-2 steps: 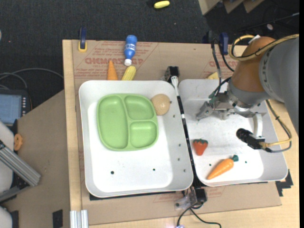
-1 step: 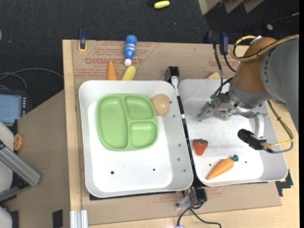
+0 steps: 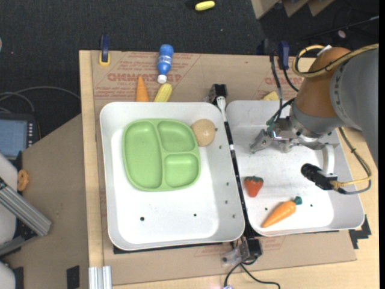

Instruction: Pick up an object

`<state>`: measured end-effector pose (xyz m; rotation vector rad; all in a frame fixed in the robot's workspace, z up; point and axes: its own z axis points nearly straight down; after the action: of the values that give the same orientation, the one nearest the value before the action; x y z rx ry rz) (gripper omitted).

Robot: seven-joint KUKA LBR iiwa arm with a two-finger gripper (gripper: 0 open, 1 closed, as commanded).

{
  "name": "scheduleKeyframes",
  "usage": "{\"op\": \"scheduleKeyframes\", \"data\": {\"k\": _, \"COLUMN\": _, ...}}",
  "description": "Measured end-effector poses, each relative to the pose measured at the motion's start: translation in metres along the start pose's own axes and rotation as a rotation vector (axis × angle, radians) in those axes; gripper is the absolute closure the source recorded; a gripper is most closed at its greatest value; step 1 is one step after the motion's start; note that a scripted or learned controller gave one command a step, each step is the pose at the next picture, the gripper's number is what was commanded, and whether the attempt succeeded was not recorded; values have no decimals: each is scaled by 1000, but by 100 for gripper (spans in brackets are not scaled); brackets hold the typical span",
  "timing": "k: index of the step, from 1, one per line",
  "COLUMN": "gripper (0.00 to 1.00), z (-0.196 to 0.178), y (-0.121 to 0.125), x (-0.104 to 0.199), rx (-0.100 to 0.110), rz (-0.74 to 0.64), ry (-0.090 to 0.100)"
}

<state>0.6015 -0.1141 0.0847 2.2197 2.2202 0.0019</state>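
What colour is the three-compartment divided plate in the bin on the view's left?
Light green all over; the plastic divided plate shows clearly in the camera view.

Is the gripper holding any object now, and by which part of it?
Nothing is held. The gripper is over bare floor of the right bin; the strawberry and carrot lie apart from it.

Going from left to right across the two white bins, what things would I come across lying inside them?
green divided plate → beige ball → red strawberry → orange carrot
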Motion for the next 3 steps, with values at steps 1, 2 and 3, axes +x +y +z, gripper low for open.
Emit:
{"op": "scheduleKeyframes", "data": {"k": 1, "gripper": 0, "z": 0, "y": 0, "x": 0, "rx": 0, "rz": 0, "ry": 0}}
{"op": "scheduleKeyframes", "data": {"k": 2, "gripper": 0, "z": 0, "y": 0, "x": 0, "rx": 0, "rz": 0, "ry": 0}}
{"op": "scheduleKeyframes", "data": {"k": 3, "gripper": 0, "z": 0, "y": 0, "x": 0, "rx": 0, "rz": 0, "ry": 0}}
